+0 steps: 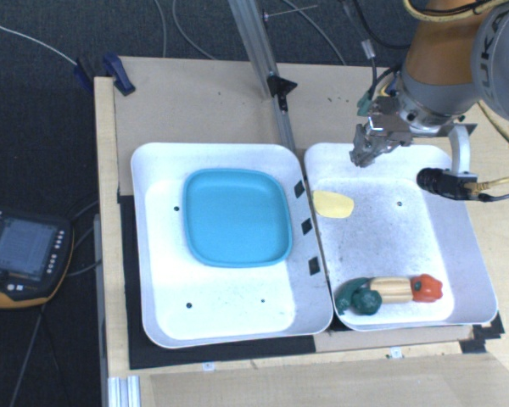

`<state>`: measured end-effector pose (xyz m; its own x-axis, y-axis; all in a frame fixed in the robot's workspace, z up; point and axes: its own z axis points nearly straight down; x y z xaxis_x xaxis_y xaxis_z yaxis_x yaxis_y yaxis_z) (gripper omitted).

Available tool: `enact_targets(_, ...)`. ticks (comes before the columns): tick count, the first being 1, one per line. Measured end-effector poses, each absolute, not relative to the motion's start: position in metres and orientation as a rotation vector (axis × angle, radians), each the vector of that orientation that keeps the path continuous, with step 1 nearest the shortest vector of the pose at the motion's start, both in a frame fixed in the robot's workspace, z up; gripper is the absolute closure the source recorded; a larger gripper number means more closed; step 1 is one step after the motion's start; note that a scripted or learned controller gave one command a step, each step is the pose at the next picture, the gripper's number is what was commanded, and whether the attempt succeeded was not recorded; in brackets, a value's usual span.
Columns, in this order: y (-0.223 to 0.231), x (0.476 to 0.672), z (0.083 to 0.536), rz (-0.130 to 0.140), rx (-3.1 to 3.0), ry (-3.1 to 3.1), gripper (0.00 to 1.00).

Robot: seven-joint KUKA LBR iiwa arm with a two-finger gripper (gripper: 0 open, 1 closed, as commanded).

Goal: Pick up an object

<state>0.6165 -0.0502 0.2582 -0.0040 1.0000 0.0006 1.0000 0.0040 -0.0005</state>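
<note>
Where the arm (458,49) comes in: from the right, grey with an orange band, bent over the far right corner of the bench (195,100).
End effector (366,153): pointing down over the far edge of the right bin (399,244), toward its far left corner; apart from everything lying in the bin.
End effector state: cannot tell whether wide or narrow; too small and dark at this angle.
Yellow piece (332,204): flat, pale, oval; on the right bin's floor close to its left wall, far half. It is the thing nearest the end effector, but not touching it.
Green lump (359,298): dark, rounded; near left corner of the right bin, against the peg's left end.
Peg (392,290): pale wood, lying on its side along the near edge, between the green lump and the red ball.
Red ball (426,288): red-orange, at the peg's right end, toward the near right corner.
Left bin (229,299): holds a blue plate (237,217), square with rounded corners, rim up, in the middle and far part.
Seam between bins: three black tabs (305,225) in a row.
Bench extras: blue clamp (119,73) at the far left corner; metal post (254,32) slanting up from the far edge.
Off the bench: pendant (21,253) with a screen on the dark floor at left; cables (34,36) looping beyond the far edge.
</note>
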Motion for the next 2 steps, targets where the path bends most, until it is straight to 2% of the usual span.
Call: enact_targets(2,0.061,0.639,0.235,-0.001,-2.215,-2.226,1.0)
